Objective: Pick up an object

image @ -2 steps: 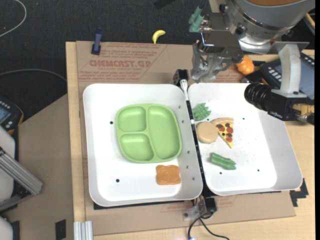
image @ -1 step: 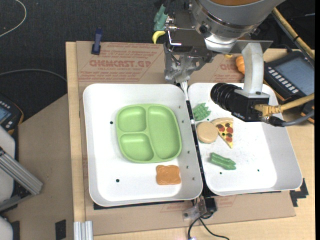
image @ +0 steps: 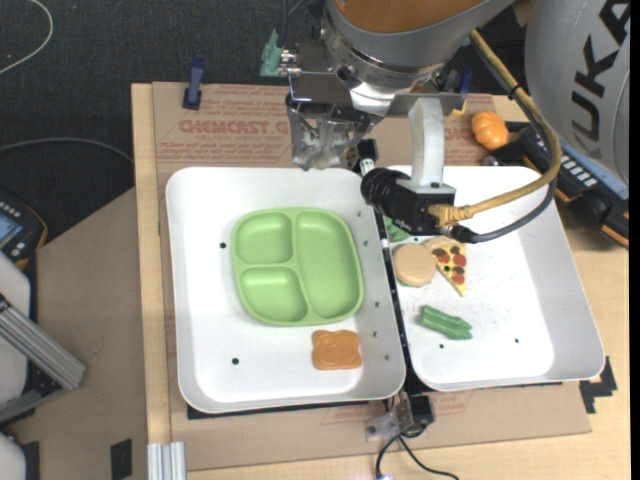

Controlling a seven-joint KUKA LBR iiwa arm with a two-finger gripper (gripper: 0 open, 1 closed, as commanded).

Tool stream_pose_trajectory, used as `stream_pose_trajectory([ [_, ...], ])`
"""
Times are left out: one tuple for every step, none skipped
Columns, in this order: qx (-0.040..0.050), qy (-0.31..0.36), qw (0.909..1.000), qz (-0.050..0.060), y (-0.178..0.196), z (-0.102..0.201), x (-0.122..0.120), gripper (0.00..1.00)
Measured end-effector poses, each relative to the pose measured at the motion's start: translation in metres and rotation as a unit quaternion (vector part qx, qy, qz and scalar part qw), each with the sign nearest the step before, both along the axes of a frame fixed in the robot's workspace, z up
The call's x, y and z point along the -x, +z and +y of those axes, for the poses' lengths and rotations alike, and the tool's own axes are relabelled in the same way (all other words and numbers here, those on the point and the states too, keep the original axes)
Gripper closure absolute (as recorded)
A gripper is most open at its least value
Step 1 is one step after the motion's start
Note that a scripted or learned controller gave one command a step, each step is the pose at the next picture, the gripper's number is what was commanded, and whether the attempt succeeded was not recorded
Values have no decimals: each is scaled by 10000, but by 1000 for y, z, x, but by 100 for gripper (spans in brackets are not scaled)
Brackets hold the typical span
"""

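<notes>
End effector (image: 322, 150) over white bin (image: 190, 268) far rim, grip state unclear, green plate (image: 297, 265) nearer camera, apart

— What do the two bins look like they're made of?
— Smooth white plastic with a soft sheen, both the left bin (image: 190, 268) and the right bin (image: 540, 298). The green divided plate (image: 297, 266) in the left one is plastic too, and glossier.
— And the small pieces?
— The orange-brown toast shape (image: 336, 349), the green pod (image: 444, 322) and the tan disc (image: 412, 265) look like moulded plastic, fairly matt.
— Underneath?
— A matt brown cardboard sheet (image: 230, 103) with red print. The gripper (image: 322, 153), at the far side, is bare, shiny metal.
</notes>
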State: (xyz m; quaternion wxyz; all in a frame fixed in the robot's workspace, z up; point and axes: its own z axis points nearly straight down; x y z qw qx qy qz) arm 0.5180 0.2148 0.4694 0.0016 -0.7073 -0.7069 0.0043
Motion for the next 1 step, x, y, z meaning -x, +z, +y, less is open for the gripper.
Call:
stream_pose_trajectory([
  [7,-27,10000,16,-88,-56,22,100],
])
